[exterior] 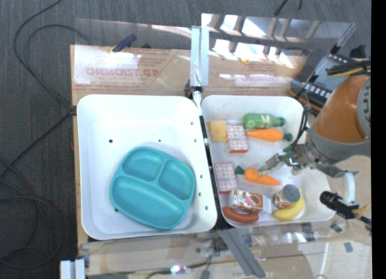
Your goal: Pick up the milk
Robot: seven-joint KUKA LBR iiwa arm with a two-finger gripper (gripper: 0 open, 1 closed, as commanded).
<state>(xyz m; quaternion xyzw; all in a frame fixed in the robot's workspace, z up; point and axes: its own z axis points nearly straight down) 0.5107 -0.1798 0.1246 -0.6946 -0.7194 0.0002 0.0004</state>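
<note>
Dark grey carpet floor [151, 6] is seen around the tabletop [139, 70]. Black cables [30, 49] are laid on it, far left of the pincer [274, 162]. Bright sunlight patches [259, 43] are cast above it.

Two bins sit side by side on the worktop [139, 70]. The left bin [102, 121] holds a divided plate [154, 186] toward its near side. In the right bin [253, 100], a bottle [262, 120] lies at the back with a carrot [265, 134] just in front of it. Left of these are a block of cheese [218, 131] and a carton [237, 138]. Nearer, a second carton [225, 177] lies left of another carrot [261, 177]. Along the front lie a sausage [240, 216], the milk [246, 200], a can [287, 195] and a banana [289, 210]. The claw [278, 160] hangs over the second carrot's right end.
</note>
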